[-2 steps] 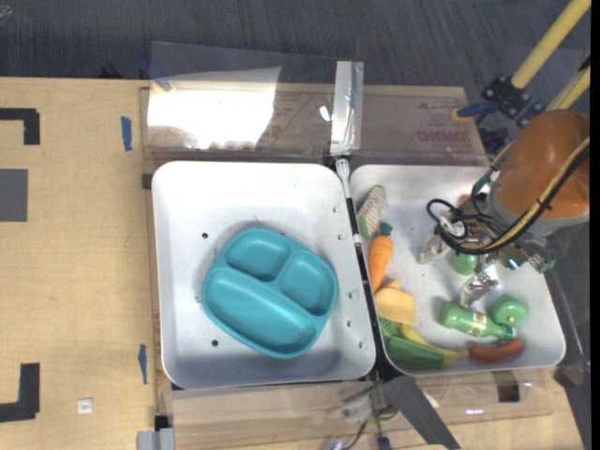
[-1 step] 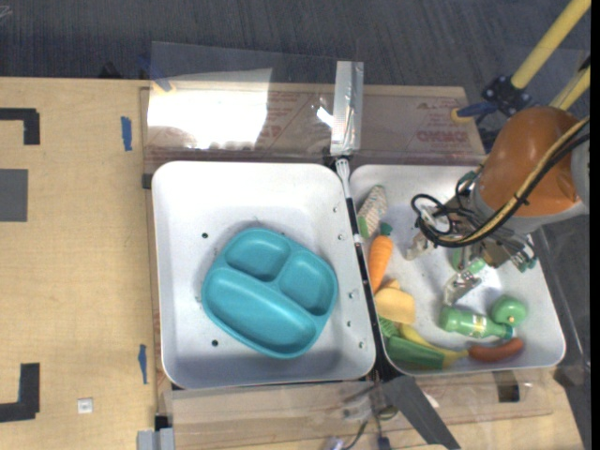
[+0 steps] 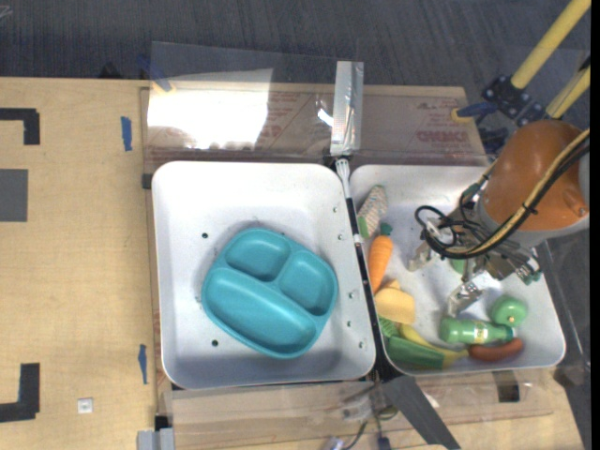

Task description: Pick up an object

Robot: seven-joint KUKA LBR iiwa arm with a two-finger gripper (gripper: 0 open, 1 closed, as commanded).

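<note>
A: Gripper [image 3: 466,296]: sat low in right bin [image 3: 553,345], just above green toy [image 3: 473,330]. Open or closed: couldn't tell.

B: Needed what for a clean grab?

A: Probably needed a straight drop, centred across the toy's long axis. Crowded there: green ball [image 3: 509,309] and red sausage [image 3: 495,350] just beside it, so risked nudging both.

B: Looked how?

A: Looked smooth, glossy, elongated. Lay flat near the bin's front wall.
</note>
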